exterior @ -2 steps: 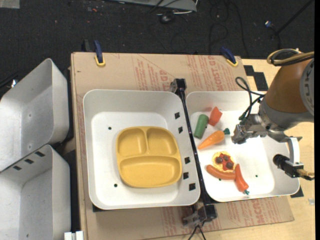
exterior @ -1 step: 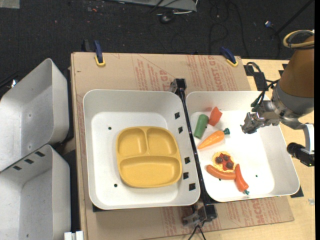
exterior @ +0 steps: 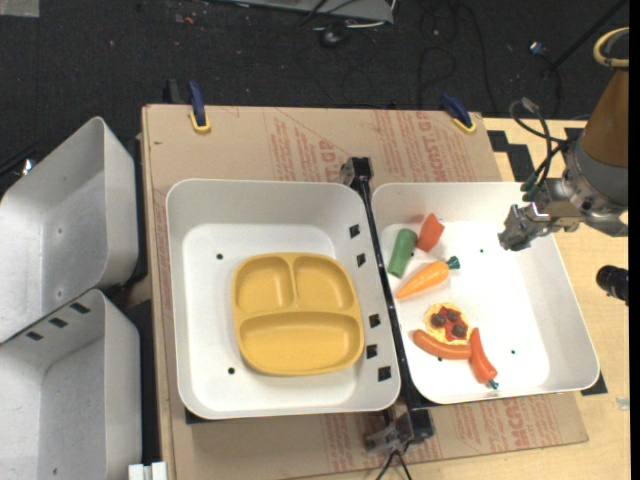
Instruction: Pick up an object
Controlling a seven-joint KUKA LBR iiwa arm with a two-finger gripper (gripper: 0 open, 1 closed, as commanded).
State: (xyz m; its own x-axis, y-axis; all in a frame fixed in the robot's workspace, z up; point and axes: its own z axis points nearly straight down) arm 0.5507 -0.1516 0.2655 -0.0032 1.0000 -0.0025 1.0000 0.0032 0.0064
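Two shallow white bins sit side by side on a brown board; the left bin (exterior: 190, 268) carries a yellow divided plate (exterior: 297, 313) lying flat near its middle, with three compartments, one long at the near side and two smaller at the far side; the right bin (exterior: 540, 308) carries the small toy foods, all gathered in its left half; a green cylinder-shaped piece (exterior: 401, 251) lies close to the left wall, and a small red-orange piece (exterior: 430, 231) lies just beside it toward the far edge, the two touching or nearly so; an orange carrot (exterior: 424, 278) with a dark green tip lies slantwise just nearer than them; toward the near edge lies a small pizza-like piece (exterior: 449, 320) with dark toppings, an orange sausage-shaped piece (exterior: 441, 344) along its near side, and a red chilli-like piece (exterior: 483, 356) beside that, pointing at the near right corner; the gripper (exterior: 517, 230) hangs at the right bin's far right part, well apart from every food piece; whether its fingers are apart or together I cannot tell, as they look dark and blurred.
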